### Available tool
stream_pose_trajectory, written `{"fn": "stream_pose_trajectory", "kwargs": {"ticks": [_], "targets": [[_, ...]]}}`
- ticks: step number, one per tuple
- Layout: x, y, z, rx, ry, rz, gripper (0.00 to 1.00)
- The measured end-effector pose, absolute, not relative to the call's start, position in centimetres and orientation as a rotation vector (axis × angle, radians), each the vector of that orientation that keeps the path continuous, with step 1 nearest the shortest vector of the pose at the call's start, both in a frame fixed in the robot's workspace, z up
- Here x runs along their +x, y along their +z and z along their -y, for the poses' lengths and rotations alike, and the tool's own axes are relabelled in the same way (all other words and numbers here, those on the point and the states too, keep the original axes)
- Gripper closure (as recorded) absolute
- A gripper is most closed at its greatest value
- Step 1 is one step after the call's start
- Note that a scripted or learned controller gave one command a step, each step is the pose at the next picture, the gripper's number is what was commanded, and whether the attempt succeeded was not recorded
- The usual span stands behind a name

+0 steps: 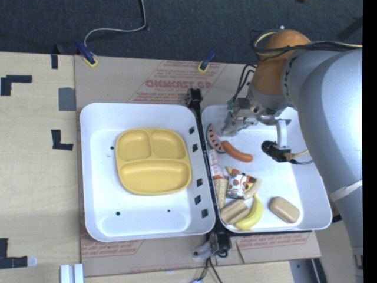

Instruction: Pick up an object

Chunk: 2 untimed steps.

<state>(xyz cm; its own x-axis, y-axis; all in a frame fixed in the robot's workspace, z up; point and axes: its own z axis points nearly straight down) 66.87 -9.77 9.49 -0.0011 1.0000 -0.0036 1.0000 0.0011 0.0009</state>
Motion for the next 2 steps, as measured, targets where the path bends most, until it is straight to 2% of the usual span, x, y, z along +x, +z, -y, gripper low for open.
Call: {"fn": "stream_pose_trajectory", "kwargs": {"ticks": [1,2], "targets": [[66.9,9.6,10.0,2.216,-0.008,-2.217,0.0],[66.8,8.5,9.8,2.218,-0.005,-2.217,0.0]]}}
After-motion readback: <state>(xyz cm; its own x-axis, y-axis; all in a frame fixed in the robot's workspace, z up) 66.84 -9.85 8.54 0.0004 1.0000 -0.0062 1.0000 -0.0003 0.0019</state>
